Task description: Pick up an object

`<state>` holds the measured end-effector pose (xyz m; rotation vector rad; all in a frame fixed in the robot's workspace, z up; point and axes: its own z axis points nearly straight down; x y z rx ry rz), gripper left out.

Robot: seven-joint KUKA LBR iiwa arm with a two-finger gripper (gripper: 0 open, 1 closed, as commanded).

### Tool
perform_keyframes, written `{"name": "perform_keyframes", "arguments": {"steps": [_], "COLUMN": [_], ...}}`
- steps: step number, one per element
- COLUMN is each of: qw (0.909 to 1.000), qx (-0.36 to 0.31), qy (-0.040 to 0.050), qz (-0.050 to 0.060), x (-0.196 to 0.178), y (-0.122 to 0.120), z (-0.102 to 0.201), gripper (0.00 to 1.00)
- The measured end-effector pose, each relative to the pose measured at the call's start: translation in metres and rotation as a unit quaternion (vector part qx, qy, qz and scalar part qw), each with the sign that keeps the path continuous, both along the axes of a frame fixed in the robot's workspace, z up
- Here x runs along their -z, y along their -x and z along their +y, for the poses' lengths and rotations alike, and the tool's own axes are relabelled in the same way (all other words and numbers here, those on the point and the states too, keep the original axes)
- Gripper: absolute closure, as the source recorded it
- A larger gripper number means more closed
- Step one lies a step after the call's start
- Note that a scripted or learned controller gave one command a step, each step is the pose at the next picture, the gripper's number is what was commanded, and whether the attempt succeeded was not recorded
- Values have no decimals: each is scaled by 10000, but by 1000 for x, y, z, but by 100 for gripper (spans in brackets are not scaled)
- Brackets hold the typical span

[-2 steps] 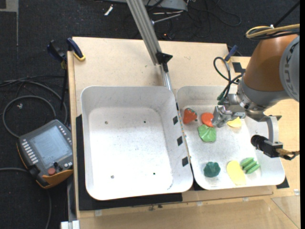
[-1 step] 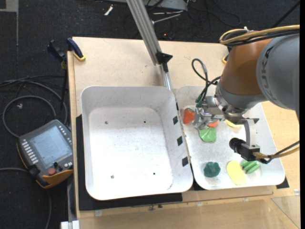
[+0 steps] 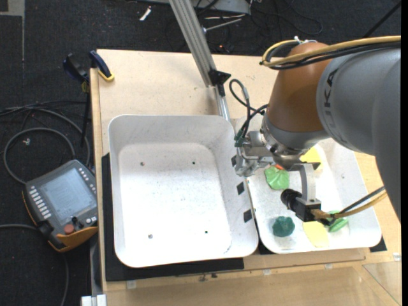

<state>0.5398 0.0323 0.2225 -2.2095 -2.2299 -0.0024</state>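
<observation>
My gripper hangs low over the right bin, under the orange wrist band, which hides most of it. A light green object lies just beneath it, partly covered. Nearer the bin's front edge lie a dark green lump, a pale yellow object and a small bright green piece. Another yellow object peeks out behind the wrist. I cannot see whether anything is held.
The left bin stands beside the right one, their rims touching at mid bench. A slanted aluminium strut rises at the back. A black bracket with cables hangs off the wrist. A teach pendant lies on the floor at left.
</observation>
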Motion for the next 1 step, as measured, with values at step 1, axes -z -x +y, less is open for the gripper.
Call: {"name": "perform_keyframes", "arguments": {"steps": [1], "qw": [10000], "qx": [-1], "qy": [3], "qz": [8], "x": [6], "y": [10], "z": [57], "gripper": [100]}}
